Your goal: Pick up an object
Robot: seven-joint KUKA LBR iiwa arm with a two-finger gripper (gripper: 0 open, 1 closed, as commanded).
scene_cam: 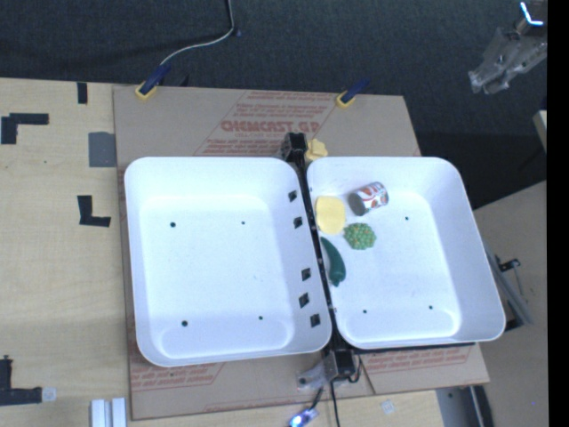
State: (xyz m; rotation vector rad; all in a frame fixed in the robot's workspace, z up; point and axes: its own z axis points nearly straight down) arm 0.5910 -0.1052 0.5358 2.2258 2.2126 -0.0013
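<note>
The right bin (444, 265) holds a small red and silver can (368, 197) lying on its side, a yellow piece (330, 214), a green knobbly ball (359, 236) and a dark green curved piece (334, 261) by the bin's left wall. All sit in the bin's upper left part. My gripper (503, 61) hangs at the top right of the view, well outside and beyond the right bin, far from every object. It looks grey and blurred.
The left bin (213, 265) lies beside the right one, joined by a black-clipped divider (307, 238). Both rest on a brown board (258, 123) held by blue and yellow clamps. A cable (213, 34) runs across the dark floor at the back.
</note>
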